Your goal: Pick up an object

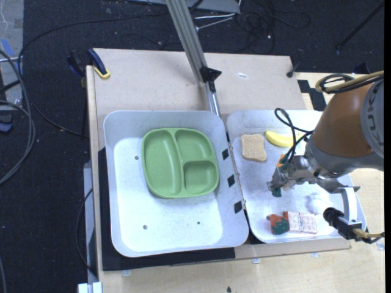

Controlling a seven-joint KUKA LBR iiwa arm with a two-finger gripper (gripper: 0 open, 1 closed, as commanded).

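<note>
I'm reaching into the right bin [244, 124] now; my gripper [278, 187] hangs low over the bare middle of its floor, and whether it is wide or narrow I cannot tell from this slant; nothing is visibly in it; so I judge this the approach step, with the pick itself not yet made.

Candidates lie around me; a slice of toast [253, 148] sits near the bin's far left corner; a yellow banana [278, 139] lies just beside it toward the far edge; by the near edge there's a small red and green toy [278, 223], touching or nearly touching a pink and white packet [302, 223]; each stands apart from my tip.

The next move, as I read it, calls for choosing one of these, shifting over it, and coming down squarely; the crowded pair near the front edge could foul a grasp; the toast looks flat and awkward.

In the left bin [122, 163]; a green divided plate [181, 162] rests toward the far edge, its compartments bare.
</note>
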